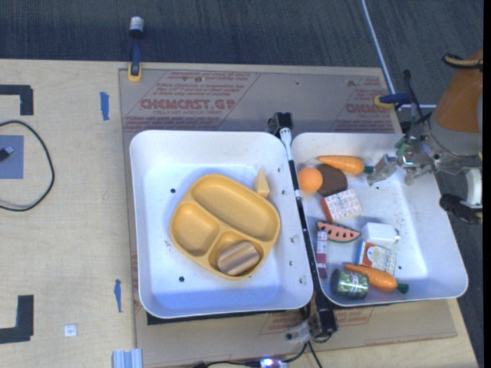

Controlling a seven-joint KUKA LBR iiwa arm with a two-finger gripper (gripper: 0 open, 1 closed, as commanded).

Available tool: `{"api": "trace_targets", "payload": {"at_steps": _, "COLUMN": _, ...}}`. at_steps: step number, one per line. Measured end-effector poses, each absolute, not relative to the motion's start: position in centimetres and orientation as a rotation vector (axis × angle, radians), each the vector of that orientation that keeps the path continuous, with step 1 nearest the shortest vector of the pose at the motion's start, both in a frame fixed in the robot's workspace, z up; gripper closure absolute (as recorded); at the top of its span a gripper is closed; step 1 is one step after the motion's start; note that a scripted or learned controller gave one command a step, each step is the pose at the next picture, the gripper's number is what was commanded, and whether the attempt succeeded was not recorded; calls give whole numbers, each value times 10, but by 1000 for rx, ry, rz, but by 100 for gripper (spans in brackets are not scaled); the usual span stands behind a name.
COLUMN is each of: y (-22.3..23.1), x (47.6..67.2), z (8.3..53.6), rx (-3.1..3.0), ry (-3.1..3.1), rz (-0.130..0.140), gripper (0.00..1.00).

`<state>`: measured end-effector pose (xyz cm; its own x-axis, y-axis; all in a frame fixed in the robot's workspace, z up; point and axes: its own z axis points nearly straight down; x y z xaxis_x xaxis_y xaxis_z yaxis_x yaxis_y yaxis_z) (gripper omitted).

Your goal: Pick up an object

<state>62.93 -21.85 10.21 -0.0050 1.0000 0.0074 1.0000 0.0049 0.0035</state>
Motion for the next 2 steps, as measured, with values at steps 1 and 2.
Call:
{"api": "trace_targets", "payload": {"at_steps": 1, "y": -148, "x": 573, "z": 86, "rx": -2221, "ry": -2224, "rz": -3, "gripper": 0}}
{"api": "trace_targets", "payload": {"at_steps": 2, "y": -93, "x": 508, "z": 87, "rx": -2222, "ry": -2225, "rz": -6, "gripper": 0}}
